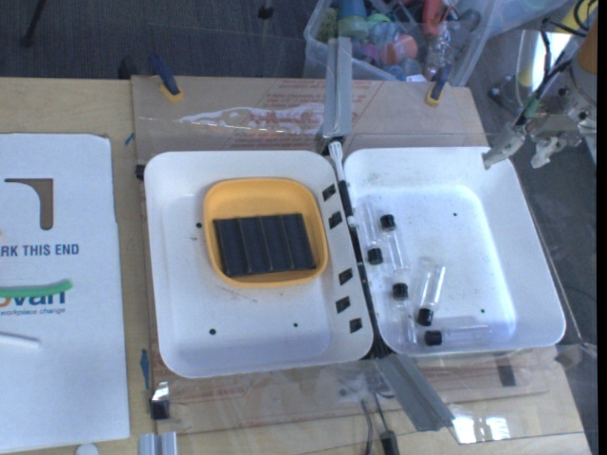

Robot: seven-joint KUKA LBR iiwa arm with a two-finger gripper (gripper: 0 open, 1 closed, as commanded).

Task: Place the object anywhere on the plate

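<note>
Left of the bins, a white card (pixel 62 282) reads "RK THIS END"; gripper (pixel 531 145) state perhaps indiscernible.

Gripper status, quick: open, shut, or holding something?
Two-finger gripper: cannot be told; it sits at the far right corner of the right white bin, with nothing visible in it.

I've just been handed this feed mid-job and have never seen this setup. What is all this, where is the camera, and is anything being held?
One camera looks down at a slant on a bench with two shallow white bins. The left bin holds a yellow plate with a dark ribbed block lying on it. The right bin holds several clear vials with black caps, lying loose. The robot arm's tip sits at the upper right, outside the bins; it is too blurred to tell if it holds anything.
</note>
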